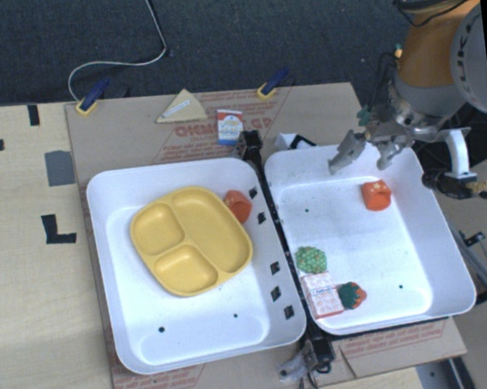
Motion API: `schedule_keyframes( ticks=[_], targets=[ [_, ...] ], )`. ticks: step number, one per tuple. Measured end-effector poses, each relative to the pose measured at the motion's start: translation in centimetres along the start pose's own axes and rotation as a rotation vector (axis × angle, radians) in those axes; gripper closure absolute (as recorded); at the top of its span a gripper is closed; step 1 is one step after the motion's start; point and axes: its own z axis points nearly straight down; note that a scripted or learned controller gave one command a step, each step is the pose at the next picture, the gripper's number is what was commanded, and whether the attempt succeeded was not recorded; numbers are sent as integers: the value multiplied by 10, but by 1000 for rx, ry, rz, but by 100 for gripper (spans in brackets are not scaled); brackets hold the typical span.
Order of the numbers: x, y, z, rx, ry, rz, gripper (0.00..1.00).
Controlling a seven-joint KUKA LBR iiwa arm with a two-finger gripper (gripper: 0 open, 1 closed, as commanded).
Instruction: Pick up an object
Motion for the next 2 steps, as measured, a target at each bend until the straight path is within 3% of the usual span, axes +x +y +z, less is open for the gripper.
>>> schedule_keyframes(
  ticks=[1, 2],
  targets=[
    [-61, -27, 66, 2, -1, 2, 0],
    [-75, 27, 130, -9, -5, -1, 0]
  ],
)
